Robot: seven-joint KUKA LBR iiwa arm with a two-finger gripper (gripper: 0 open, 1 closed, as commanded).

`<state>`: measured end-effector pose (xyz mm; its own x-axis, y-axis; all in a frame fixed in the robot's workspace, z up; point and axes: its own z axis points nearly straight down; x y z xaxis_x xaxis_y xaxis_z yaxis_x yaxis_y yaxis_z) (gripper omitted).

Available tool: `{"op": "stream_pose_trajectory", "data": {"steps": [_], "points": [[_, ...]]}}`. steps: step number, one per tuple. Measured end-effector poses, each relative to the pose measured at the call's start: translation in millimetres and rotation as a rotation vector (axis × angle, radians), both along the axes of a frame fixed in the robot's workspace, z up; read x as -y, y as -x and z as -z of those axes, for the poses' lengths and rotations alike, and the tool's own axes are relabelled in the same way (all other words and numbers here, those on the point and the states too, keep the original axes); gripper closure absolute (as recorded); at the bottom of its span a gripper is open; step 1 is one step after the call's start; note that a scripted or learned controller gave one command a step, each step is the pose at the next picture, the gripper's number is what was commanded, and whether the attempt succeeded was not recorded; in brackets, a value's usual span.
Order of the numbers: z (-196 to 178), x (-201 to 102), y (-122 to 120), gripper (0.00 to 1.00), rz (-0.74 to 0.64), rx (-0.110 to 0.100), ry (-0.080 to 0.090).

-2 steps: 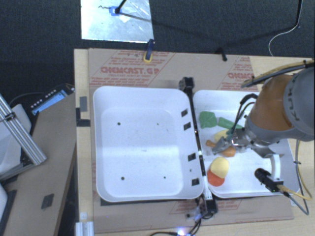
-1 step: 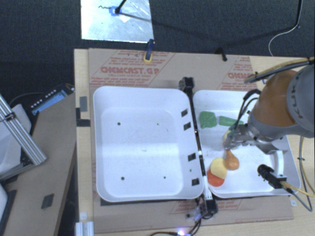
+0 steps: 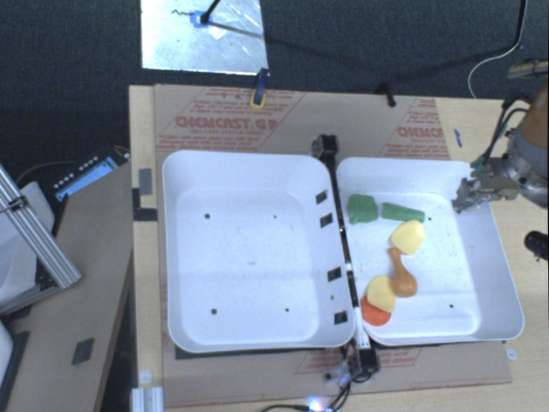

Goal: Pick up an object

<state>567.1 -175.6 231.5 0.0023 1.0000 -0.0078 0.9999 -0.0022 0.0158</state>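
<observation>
The right bin (image 3: 493, 264) holds several small objects. A green block (image 3: 361, 209) lies at its upper left, and a flatter green piece (image 3: 403, 212) sits just right of it. A yellow piece (image 3: 408, 237) rests below them. An orange-brown piece (image 3: 401, 277) lies under that, and a yellow piece on a red one (image 3: 378, 300) sits near the bin's lower left corner. My gripper (image 3: 467, 197) hangs over the bin's upper right rim, well right of the objects, with nothing visibly in it.
The left bin (image 3: 249, 247) stands beside the right one, with a black clipped divider (image 3: 339, 247) between them. A cardboard sheet (image 3: 223, 118) lies under both bins. A metal plate (image 3: 204, 24) sits behind, and cables run along the back.
</observation>
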Motion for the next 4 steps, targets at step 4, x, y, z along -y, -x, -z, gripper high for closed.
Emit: {"op": "stream_pose_trajectory", "data": {"steps": [4], "points": [[-228.4, 30.2, -101.8, 1.00, -0.007, -0.009, -0.005]]}}
